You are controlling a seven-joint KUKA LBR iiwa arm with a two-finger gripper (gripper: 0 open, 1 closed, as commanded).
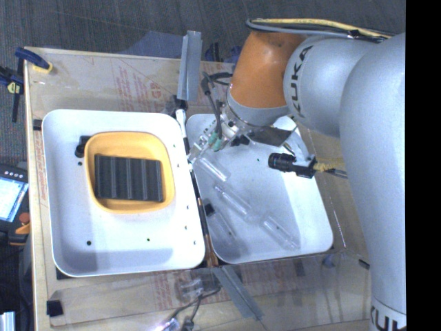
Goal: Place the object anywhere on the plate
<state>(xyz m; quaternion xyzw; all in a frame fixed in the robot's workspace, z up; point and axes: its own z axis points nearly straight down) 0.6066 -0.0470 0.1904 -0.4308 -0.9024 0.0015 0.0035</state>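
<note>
A yellow plate [129, 143] with a dark ridged middle lies in the left bin [69, 247]. My gripper [211, 146] hangs over the far left corner of the right bin [313, 229], close to the wall between the bins. A small greenish bit [216, 143] shows at the gripper's tip, and I cannot tell whether it is an object or part of the gripper. A clear, long, glassy shape [251, 216] lies slantwise on the right bin's floor, below and to the right of the gripper. The arm's orange band [265, 67] hides the bin's far edge.
A black cylindrical fitting [286, 163] sticks out from the arm over the right bin. A grey metal bar [188, 64] stands behind the gap between the bins. The wooden bench [103, 71] surrounds both bins, with a screen [10, 198] at the left edge.
</note>
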